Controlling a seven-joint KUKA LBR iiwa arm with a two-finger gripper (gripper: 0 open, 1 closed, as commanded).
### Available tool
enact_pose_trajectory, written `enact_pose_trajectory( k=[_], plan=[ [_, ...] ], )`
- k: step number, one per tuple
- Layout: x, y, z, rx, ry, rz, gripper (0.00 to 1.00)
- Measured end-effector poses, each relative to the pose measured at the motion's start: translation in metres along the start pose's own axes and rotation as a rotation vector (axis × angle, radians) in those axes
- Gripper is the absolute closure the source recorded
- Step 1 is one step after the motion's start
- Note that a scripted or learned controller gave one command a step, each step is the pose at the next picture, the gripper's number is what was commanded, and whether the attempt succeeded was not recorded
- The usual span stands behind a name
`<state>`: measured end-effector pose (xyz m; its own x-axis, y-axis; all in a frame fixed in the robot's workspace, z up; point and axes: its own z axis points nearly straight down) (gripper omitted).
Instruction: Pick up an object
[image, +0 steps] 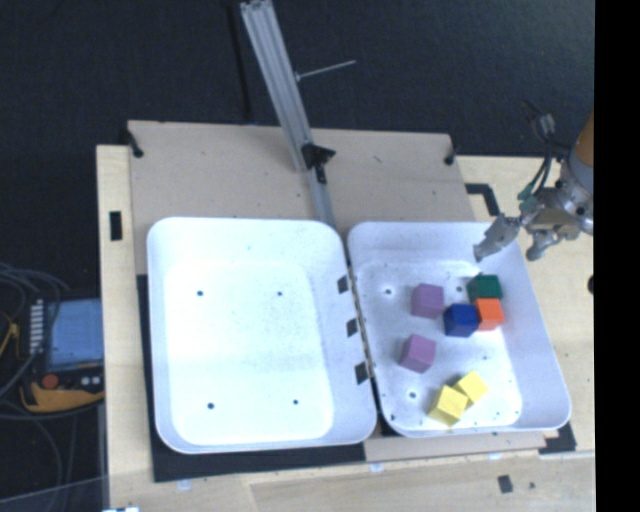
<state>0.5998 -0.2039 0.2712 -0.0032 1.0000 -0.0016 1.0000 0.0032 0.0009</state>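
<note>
We see the gripper (512, 240) at the right bin's (535, 330) 1 o'clock corner, fingers spread and pinching nothing. Nearest target: green cube (486, 287), touching an orange cube (490, 314) and blue cube (461, 320). It looks light, rigid, smooth; we judge its free opposite faces best.

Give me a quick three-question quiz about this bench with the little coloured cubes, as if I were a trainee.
1. True or false: all the cubes lie in the right bin.
2. How many purple cubes are there?
3. Which cube touches the blue cube? A) a yellow cube B) the orange cube C) neither

Key:
1. True; the left bin holds none.
2. Two: one purple cube and another.
3. B, the orange cube, below the green cube. The claw hangs over the right bin's far corner.
</note>
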Motion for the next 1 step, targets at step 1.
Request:
enact_pose_trajectory(
  k=[1],
  plan=[
    [-0.0001,0.0000,0.0000,0.000,-0.001,-0.001,0.00]
  ],
)
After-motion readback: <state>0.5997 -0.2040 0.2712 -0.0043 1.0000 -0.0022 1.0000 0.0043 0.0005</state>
